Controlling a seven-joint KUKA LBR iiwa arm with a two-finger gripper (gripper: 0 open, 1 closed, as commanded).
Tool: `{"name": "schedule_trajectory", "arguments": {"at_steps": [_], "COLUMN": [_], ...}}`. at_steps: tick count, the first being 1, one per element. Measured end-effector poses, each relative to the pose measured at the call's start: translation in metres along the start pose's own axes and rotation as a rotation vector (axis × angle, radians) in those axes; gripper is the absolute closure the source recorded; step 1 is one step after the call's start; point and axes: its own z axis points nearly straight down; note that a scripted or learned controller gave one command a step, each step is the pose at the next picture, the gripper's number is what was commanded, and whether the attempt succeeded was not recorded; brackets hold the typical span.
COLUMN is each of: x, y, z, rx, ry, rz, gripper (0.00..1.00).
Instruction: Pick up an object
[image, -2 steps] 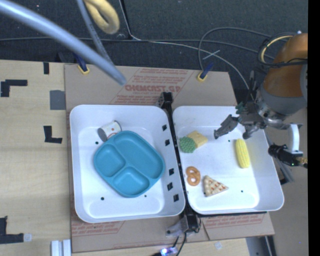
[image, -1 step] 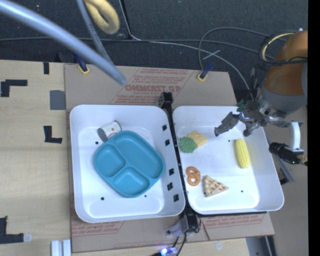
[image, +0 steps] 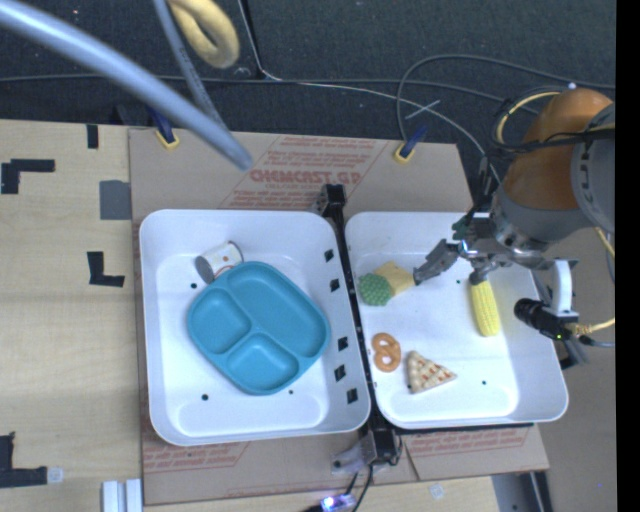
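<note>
On the left of my worktop (image: 60, 300), the pale wooden surface carries a few dark angular marks. A brown cardboard sheet (image: 300, 170) lies under both shallow white bins. The left white plastic bin (image: 160, 400) holds a blue plastic tray with three compartments (image: 258, 327), turned at a slant and lying near the bin's middle. Just beyond the tray's upper left corner lies a small white and grey cup on its side (image: 218, 262), with a touch of red on it; it sits close against the tray's edge.

A black divider strip (image: 345, 300) runs between the two bins. In the right white plastic bin (image: 540, 400), nearest the divider, a green round knobbly toy (image: 375, 290) touches a yellow wedge-shaped piece (image: 396, 278). Below them lie a small orange-brown pretzel (image: 386, 351) and, just beside it, a tan waffle-patterned triangular wedge (image: 430, 374). Further right, a yellow toy corn cob (image: 485, 306) lies lengthwise, apart from the rest.

My pincer (image: 462, 262) hangs over the upper part of the right bin, between the yellow wedge and the corn cob. One dark finger (image: 433, 264) reaches out towards the wedge, spread away from the other, so my pincer stands open with nothing between its fingers. My grey wrist and orange band (image: 555, 130) come in from the right.
</note>
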Motion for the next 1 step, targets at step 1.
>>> {"name": "schedule_trajectory", "arguments": {"at_steps": [1], "x": [0.0000], "y": [-0.0044], "z": [0.0442], "rx": [0.001], "ry": [0.000], "rz": [0.001], "gripper": [0.00]}}
